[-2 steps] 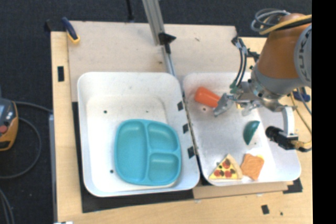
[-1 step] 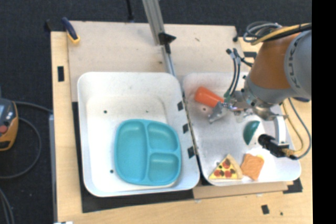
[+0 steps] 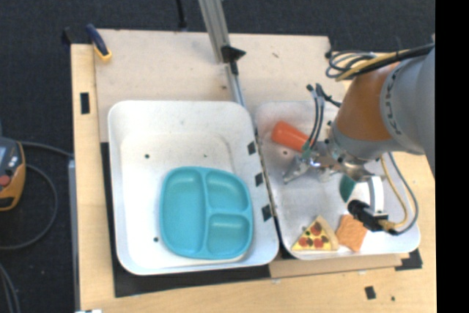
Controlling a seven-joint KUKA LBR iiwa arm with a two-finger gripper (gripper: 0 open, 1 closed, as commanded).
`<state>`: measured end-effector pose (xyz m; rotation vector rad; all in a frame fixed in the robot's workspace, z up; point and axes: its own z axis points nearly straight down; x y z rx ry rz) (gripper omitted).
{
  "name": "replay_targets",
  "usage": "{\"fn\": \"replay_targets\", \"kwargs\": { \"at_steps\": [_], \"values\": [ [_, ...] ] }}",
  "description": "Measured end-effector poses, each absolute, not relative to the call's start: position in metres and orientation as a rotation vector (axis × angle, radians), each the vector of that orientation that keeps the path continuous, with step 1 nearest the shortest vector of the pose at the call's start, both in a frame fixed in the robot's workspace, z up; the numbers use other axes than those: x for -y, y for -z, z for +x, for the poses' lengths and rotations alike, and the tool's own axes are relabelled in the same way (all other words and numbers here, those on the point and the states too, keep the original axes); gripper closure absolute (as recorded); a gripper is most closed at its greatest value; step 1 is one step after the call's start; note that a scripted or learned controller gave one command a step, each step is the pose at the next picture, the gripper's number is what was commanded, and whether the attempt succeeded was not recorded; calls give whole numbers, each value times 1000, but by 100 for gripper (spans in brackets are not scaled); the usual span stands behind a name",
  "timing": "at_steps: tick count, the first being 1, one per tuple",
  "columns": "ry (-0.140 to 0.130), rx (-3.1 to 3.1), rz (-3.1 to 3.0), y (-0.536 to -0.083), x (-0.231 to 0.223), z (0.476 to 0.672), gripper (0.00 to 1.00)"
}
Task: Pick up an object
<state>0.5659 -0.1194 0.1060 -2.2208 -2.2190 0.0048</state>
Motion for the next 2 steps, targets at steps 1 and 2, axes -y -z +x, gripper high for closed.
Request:
{"fn": "replay_targets", "kwargs": {
  "at_steps": [1,2],
  "values": [
    [3,2218,-2230,-121,121,568,100],
    [5,2228,-2223,-165,123,575,100]
  ]
}}
